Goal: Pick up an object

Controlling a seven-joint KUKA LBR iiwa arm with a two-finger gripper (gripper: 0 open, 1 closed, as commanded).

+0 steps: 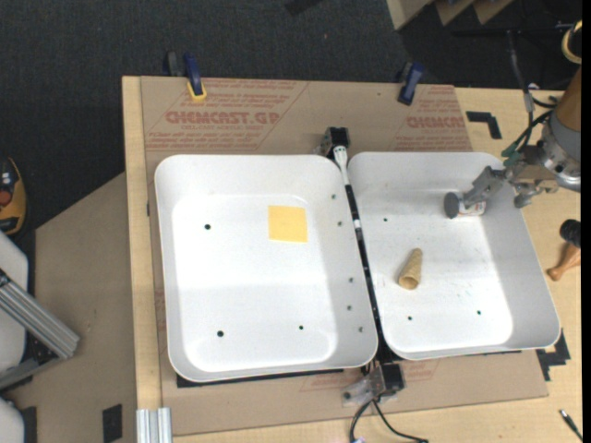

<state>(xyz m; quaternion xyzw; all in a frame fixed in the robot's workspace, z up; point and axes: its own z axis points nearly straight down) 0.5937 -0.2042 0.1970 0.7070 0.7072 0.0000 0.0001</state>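
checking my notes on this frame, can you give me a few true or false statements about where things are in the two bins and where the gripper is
1. The yellow square lies in the left bin. True.
2. The tan cone lies in the left bin beside the yellow square. False: it lies in the right bin, alone near its middle.
3. The gripper is over the upper part of the right bin. True.
4. The gripper holds the tan cone. False: the cone lies on the bin floor, apart from the gripper and below it in the view.
5. The yellow square leans against the wall of its bin. False: it lies flat, away from the walls.
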